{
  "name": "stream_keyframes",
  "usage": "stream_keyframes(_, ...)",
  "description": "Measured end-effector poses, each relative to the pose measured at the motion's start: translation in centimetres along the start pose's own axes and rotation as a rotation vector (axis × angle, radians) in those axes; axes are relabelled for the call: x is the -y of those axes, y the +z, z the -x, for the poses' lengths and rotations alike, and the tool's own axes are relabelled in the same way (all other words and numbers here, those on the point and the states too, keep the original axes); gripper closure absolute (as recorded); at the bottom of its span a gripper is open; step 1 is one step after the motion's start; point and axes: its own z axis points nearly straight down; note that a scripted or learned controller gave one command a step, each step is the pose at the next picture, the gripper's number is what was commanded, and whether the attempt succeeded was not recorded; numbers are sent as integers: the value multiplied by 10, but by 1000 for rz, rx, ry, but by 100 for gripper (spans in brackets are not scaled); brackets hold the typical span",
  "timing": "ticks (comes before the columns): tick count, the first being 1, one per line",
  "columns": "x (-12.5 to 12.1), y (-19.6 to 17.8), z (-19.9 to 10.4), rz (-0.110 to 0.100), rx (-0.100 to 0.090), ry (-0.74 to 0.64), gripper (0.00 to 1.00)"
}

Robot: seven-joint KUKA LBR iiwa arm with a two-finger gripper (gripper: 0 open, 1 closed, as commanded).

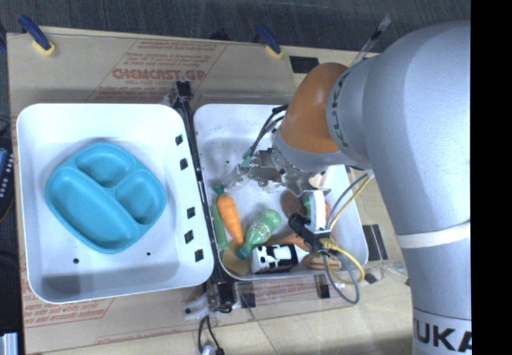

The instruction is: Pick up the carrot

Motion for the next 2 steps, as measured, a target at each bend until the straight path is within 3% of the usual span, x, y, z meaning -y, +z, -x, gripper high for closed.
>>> stream_keyframes(1, 61, 0, -4, 4, -1, 118, 0)
stream_keyframes(2, 84, -1, -2, 16, -2, 357, 0)
